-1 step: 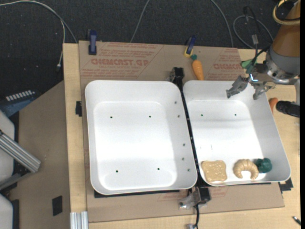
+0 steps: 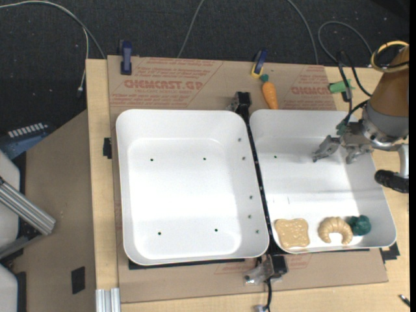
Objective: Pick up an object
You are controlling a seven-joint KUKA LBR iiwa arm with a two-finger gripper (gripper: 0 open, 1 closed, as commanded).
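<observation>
Brown cardboard bench [image 2: 162, 83] on dark carpet, carrying two shallow white bins side by side: left bin [image 2: 130, 194] and right bin [image 2: 286, 125]. Gripper [image 2: 338, 152] over the far part of the right bin, fingers splayed apart, grasping nothing.

Candidates for the pick lined up along that bin's near wall: a flat toast piece [image 2: 291, 233] close to the inner corner, a croissant [image 2: 336, 230] just beside it, and a small green object [image 2: 359, 225] touching or almost touching the croissant on the arm's side. Orange carrot [image 2: 269, 95] outside both bins on the cardboard, near a blue clamp [image 2: 259, 62].

Likeliest target, judging by shape: the croissant, raised and rounded, with something to close around. Toast flat by the look of it and apt to slide under the tips.

- Travel across the bare bin floor toward the near wall.
- Turn the wrist for a straddle across the croissant's narrow width, with one finger aimed at the gap on the toast side and kept off the green object.
- Descend straight and close only once low.

Tight quarters at the near wall, with little space between objects and rim, hence a risk of a finger catching the wall. Ample bare floor mid-bin for approach and lift-out.
</observation>
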